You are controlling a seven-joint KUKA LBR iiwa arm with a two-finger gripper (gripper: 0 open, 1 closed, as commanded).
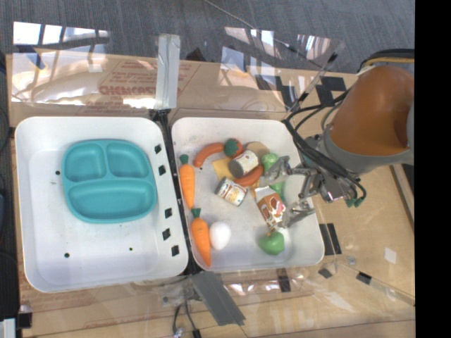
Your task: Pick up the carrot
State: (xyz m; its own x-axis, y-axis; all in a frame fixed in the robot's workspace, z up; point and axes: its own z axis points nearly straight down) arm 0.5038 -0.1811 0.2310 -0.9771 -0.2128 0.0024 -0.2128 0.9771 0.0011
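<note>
Two orange carrots lie along the left wall of the right bin point(310, 248): one carrot point(187, 184) at mid-height and a second carrot point(201, 240) near the front corner, beside a white egg point(220, 236). My gripper point(289, 191) hangs low over the bin's right side, well to the right of both carrots. It is open, with one finger point(277, 168) toward the back and the other toward the front. Nothing is held between them; a small green item point(277, 187) and a red packet point(271, 210) lie just beside its tips.
The right bin also holds a red sausage point(209, 153), two small cans point(244, 164), a yellow wedge point(223, 167) and a green pepper point(272, 243). A teal divided plate point(109, 179) sits in the left bin point(28, 259). Cables trail off the wrist at right.
</note>
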